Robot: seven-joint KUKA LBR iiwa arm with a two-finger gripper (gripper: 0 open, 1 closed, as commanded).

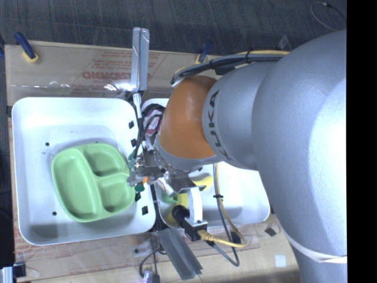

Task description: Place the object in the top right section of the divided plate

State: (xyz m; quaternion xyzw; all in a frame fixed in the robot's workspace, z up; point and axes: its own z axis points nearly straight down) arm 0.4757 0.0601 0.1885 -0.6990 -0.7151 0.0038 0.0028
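My arm [265, 117] took up most of the right side, the grey bulk and the orange band [185, 119] hanging right over the seam between the two bins. Under it, the left bin [29, 158] sat wide and white, and in it the green divided plate [91, 181], tilted a little in the frame, all three sections bare as far as I could see. The right bin [253, 205] peeked out beneath my wrist, and there, tucked low by the wrist hardware, was a bit of yellow and pale green [177, 202]. I took that for the object, though most of it was hidden and I couldn't name it or see its shape.

My gripper [141, 178] sat at the plate's right edge, down by the dividing wall of the bins, with a small teal spot beside it. Open or closed? I honestly couldn't tell; the wrist covered it, and I saw nothing held.

My guess on handling: a small, light, plastic-looking piece, probably smooth and a touch slippery, not fragile. I'd have wanted a hold across its narrowest middle, squarely, so it couldn't squirt out sideways. It lay close against the bin wall, so clearance for one side of the grasp looked tight. The plate itself looked light enough to slide if nudged.
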